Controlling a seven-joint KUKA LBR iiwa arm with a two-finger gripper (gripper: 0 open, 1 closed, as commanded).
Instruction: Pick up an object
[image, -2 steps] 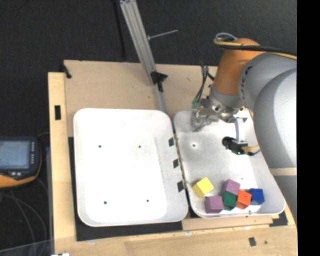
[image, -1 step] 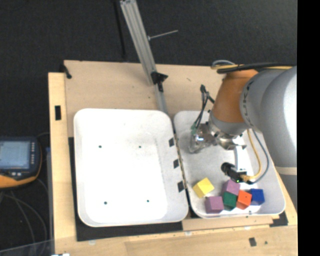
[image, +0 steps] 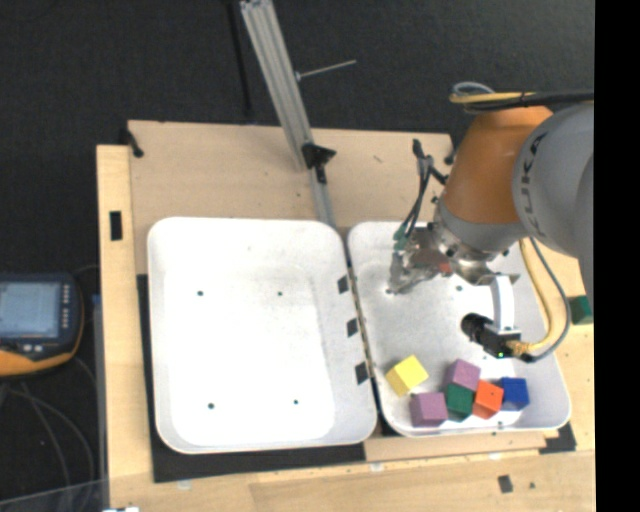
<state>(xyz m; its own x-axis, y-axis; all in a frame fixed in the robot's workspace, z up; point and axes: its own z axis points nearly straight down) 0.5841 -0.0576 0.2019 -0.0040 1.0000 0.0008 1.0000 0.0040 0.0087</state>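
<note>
The gripper (image: 402, 277) hangs over the upper part of the right bin (image: 372, 250); whether it grips anything cannot be told. The yellow block (image: 407, 375), purple blocks (image: 463, 376), green block (image: 459, 399), orange block (image: 488, 398) and blue block (image: 514, 391) cluster at the bin's near edge.

The arm (image: 520, 170) is cut off where it leaves the frame beside the right bin (image: 380, 300), and its bulk hides that bin's far right corner. The gripper (image: 403, 272), over the bin's far left part, is blurred; its fingers cannot be made out. The green cube (image: 458, 400) sits half hidden among the other cubes at the bin's near edge.
</note>
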